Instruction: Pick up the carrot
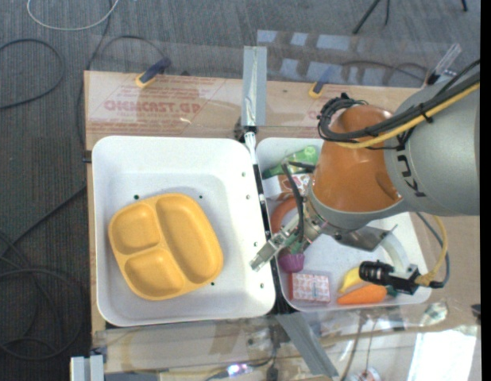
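Brown bench [150, 105] across the middle of the camera view, printed with faded red lettering, bearing two shallow white bins side by side. Grey arm [436, 157] reaching in from the right, bulky, trailing black and yellow cables, with the orange band [353, 173] hanging over the upper half of the right bin [412, 252]. Left bin [126, 153] holding a yellow divided plate [166, 244], three compartments, lying slightly tilted near the bin's lower left. Gripper [284, 243] low over the left side of the right bin, close to the wall shared by both bins, one metal part jutting across that wall; spread or pressed together impossible to tell from this angle, and nothing visibly pinched. Carrot [362, 294] lying flat in the lower right part of the right bin, close to the near wall, well apart from the gripper, tip pointing left. Just above it a yellow piece [353, 276], touching or nearly so. Left of the carrot a small pink patterned box [311, 286]. Purple item [291, 260] just below the gripper. Reddish item [284, 209] partly hidden under the wrist. Green item [305, 155] at the bin's far edge.
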You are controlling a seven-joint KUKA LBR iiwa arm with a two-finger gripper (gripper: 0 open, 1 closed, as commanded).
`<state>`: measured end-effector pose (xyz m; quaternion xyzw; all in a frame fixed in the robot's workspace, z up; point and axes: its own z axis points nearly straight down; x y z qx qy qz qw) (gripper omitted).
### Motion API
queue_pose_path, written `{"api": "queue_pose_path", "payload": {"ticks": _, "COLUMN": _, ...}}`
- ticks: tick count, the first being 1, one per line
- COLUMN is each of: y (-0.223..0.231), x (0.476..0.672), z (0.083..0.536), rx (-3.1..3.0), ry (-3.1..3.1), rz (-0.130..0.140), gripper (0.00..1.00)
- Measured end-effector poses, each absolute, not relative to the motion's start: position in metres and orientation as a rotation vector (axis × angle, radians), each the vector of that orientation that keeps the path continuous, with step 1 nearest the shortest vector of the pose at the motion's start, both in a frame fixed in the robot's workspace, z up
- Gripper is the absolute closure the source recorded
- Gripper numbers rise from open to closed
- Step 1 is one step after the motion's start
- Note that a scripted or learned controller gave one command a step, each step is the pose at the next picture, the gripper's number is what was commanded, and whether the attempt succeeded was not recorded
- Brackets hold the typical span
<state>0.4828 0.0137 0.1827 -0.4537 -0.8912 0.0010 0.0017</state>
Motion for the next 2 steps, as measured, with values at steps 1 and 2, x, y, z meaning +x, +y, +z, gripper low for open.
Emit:
{"api": "queue_pose_path", "payload": {"ticks": 1, "y": 0.086, "x": 0.482, "z": 0.183, "rx": -1.397, "ry": -2.810, "rz": 0.004, "gripper": 0.00}}
{"api": "queue_pose_path", "payload": {"ticks": 2, "y": 0.150, "x": 0.490, "z": 0.098, "rx": -1.275, "ry": -2.877, "rz": -0.008, "gripper": 0.00}}
